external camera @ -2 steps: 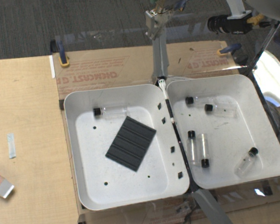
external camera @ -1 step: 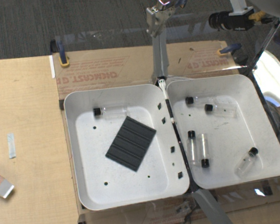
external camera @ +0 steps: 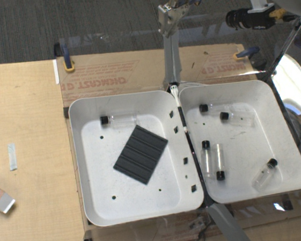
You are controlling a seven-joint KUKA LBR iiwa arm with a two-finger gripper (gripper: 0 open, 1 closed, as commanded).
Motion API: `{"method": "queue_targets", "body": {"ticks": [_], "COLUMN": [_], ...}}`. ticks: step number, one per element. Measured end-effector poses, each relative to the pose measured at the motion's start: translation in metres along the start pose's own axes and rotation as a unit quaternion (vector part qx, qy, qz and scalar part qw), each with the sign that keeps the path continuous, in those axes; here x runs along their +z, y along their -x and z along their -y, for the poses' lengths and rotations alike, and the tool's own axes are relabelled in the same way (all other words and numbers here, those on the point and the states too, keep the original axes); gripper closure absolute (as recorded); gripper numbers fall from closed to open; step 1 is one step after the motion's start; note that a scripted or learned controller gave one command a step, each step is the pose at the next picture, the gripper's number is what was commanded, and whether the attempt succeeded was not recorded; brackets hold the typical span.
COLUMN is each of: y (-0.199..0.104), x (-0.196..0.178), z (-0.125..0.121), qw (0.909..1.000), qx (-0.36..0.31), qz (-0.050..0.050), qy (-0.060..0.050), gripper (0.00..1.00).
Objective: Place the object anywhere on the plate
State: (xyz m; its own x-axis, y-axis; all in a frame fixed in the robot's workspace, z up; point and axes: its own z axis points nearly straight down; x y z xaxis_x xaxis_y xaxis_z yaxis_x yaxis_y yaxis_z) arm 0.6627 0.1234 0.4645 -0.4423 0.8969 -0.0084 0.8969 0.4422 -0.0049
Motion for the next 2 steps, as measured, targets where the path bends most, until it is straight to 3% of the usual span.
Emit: {"method": "queue_targets", "body": {"ticks": [2], "y": [0.0014], "x": [-0.0150], "z": [-0.0017], "qw": [1.0000], "qx": [0.000], "qz": [0.002], "qy": [-0.002], "gripper": [1.00]}}
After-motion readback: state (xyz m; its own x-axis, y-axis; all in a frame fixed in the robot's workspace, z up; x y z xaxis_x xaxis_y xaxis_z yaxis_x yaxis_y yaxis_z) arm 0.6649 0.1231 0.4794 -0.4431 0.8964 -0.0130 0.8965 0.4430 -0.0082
